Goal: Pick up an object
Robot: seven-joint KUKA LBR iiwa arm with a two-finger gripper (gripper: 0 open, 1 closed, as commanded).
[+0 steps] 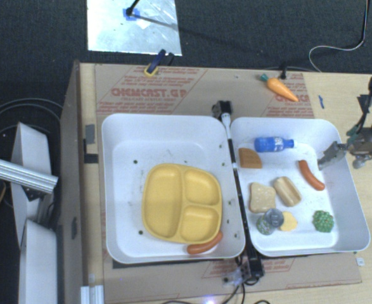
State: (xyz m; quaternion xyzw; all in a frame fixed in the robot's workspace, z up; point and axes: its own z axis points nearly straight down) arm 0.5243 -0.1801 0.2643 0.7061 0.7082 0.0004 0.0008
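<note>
On the right edge of the counter (192, 84) you can see the pincer (338, 152), hanging just over the right rim of the right bin (347, 189). It is small and blurry, so you cannot tell if it is wide or narrow, and nothing shows between its tips.

Look inside the right bin. You have a blue bottle (273, 144) lying on its side near the top. Just below it sits a brown bread piece (250, 159). A red sausage (311, 175) lies closest to the pincer, but apart from it. Near the middle you see a hot dog bun (287, 190) beside a tan slice (262, 197). Lower down are a grey round thing (269, 221), touching a yellow chip (288, 221), and a green broccoli (323, 221).

Your left bin (119, 170) holds a yellow tray (180, 202) with another sausage (205, 245) at its lower edge. A toy carrot (278, 86) lies on the counter above the bins.
</note>
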